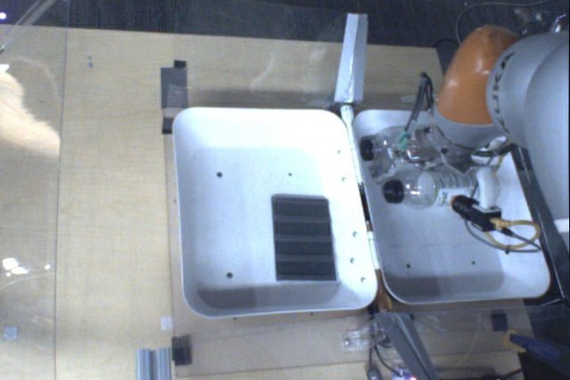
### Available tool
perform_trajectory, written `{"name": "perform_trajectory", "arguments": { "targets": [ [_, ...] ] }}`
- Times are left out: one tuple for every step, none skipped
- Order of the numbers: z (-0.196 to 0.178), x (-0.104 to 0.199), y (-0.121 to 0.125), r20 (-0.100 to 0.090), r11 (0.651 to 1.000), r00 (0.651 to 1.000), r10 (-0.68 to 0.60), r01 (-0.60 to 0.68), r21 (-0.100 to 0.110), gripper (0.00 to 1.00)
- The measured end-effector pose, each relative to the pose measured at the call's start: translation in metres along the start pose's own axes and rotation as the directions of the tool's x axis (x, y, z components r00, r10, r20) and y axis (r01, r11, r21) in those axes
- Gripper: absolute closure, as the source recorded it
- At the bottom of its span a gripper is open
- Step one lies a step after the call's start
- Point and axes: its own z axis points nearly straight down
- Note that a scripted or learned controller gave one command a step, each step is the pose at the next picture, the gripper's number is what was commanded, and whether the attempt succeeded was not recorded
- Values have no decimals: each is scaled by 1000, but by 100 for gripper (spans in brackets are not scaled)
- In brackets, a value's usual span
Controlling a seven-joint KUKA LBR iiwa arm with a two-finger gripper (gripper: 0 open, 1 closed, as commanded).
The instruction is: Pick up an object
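wooden bench [107, 191] | gripper [419, 151] above right bin [445, 271] bottles [427, 190] | grip state unclear

Wooden bench [107, 218], two white bins [200, 218] side by side, clear panel [36, 4] at left

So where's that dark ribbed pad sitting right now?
The dark ribbed pad lies flat in the left bin, toward its lower right part, near the wall shared with the right bin.
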Motion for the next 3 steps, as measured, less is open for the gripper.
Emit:
{"name": "perform_trajectory", "arguments": {
  "targets": [
    [-13, -3, 2, 7, 1000, 1000, 2, -2, -9, 100],
    [-12, -2, 1, 6, 1000, 1000, 1, -1, -8, 0],
    [6, -13, 22, -18, 992, 994, -107, 108, 71, 0]
  ]
}}
